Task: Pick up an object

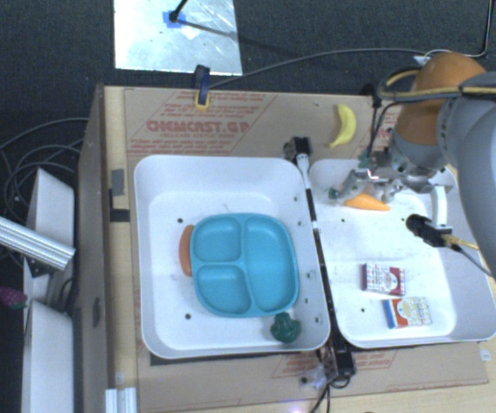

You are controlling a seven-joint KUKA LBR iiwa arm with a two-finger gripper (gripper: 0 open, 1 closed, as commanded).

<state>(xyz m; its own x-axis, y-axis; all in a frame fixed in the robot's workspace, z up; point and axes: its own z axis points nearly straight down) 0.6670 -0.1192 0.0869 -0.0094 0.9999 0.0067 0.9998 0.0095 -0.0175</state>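
The two-finger metal gripper [357, 187] sits low in the far left corner of the right white bin [468, 312], fingertips at the small orange carrot-shaped toy [368, 202] — likely the pick target. Jaw state cannot be told; no grasp is evident. Brown cardboard sheet [205, 119] beneath reads "CHEMCAST GP" — reversed.

1. Arm [489, 136]: smooth grey rounded casing.
2. Orange band [433, 93] above wrist, yellow cable looped beside it.
3. Gripper [360, 183]: silver metal linkage; black fitting on white bracket alongside.
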